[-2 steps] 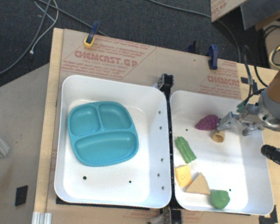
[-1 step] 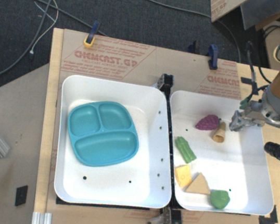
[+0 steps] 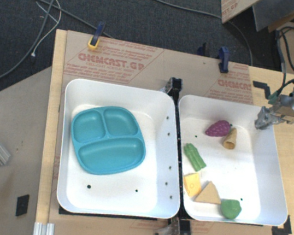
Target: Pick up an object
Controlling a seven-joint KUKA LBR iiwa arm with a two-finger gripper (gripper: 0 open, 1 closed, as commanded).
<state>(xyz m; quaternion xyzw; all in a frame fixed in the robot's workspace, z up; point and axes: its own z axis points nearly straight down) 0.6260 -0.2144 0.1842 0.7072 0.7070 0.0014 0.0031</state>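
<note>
Gripper, finger state indiscernible, hovers at the right bin's far right corner; no object lifted yet.

Dark carpet floor (white cables trailing) surrounds the cardboard-topped bench.

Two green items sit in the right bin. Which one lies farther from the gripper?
The rounded green item in the bin's near corner, beside the tan wedge. The elongated green one lies closer to the gripper.
</note>
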